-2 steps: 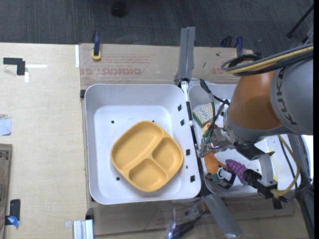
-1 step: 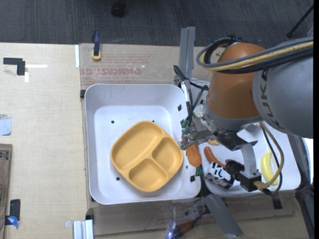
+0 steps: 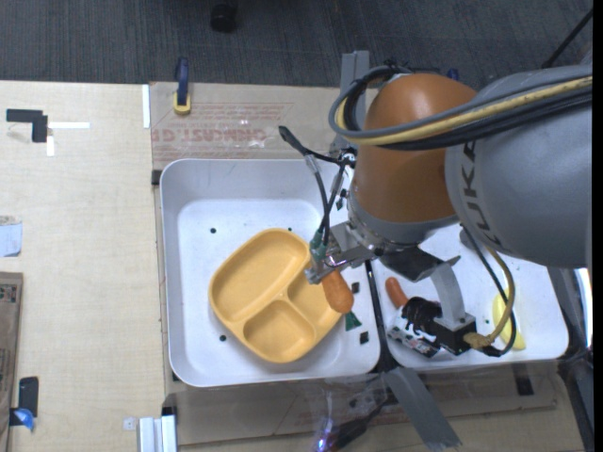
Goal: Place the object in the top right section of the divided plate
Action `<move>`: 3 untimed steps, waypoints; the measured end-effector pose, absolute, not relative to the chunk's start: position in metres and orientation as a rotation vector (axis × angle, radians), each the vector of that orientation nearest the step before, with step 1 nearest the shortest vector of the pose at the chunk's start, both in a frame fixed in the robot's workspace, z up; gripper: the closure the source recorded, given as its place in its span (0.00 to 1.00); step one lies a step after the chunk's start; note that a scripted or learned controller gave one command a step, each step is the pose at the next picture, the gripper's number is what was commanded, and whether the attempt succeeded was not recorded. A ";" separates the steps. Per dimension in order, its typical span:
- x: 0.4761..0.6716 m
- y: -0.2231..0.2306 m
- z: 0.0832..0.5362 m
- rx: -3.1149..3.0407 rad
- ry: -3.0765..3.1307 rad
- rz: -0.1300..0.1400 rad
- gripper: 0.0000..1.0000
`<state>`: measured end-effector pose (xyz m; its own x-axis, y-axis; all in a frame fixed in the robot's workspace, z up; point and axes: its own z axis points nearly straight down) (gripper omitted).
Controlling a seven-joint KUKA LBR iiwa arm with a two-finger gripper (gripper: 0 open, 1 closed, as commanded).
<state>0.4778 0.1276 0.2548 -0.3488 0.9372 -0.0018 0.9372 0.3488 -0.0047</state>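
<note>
A yellow divided plate (image 3: 256, 290) lies tilted in the left white bin (image 3: 188, 252), with one large section and two smaller ones. My gripper (image 3: 327, 269) hangs over the plate's right rim. It is shut on the top end of an orange carrot-shaped object (image 3: 338, 295). The object hangs down over the rim, at the edge of the plate's right-hand section. A small dark green bit (image 3: 353, 320) shows just below the object's low end.
The right bin (image 3: 546, 347) holds a small orange piece (image 3: 396, 291) and a yellow banana-like item (image 3: 505, 320). The big orange and grey arm (image 3: 424, 149) covers much of that bin. A wall between the bins runs just right of the plate.
</note>
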 end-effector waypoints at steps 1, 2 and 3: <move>0.478 0.173 0.273 -1.757 -2.603 0.008 1.00; 0.477 0.167 0.125 -1.498 -2.757 0.009 1.00; 0.521 0.101 0.178 -1.423 -2.799 0.006 1.00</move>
<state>0.5214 0.1012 0.1781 -0.5892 0.8080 -0.0001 0.8080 0.5892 -0.0041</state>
